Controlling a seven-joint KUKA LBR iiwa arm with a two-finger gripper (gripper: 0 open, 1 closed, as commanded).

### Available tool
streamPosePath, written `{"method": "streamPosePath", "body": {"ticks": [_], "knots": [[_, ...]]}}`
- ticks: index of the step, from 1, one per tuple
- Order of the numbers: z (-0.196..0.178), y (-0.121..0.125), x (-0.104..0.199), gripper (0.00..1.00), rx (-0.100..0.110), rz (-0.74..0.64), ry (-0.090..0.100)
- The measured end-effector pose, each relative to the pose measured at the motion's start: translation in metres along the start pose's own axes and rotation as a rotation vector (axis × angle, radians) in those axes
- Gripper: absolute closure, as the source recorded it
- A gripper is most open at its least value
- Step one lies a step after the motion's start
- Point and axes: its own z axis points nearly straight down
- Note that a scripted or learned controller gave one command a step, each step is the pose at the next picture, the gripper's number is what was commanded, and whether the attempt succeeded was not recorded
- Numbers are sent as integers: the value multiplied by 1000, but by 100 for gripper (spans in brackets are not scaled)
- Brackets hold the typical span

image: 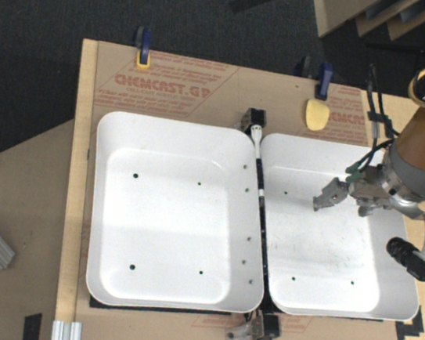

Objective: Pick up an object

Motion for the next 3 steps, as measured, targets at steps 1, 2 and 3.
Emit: {"method": "streamPosePath", "body": {"ticks": [1, 2, 3], "knots": [[-157, -25, 35, 0, -16, -5, -1], [-159, -24, 33, 100, -4, -1, -2], [-74, 27, 88, 100, 1, -4, 2]]}}
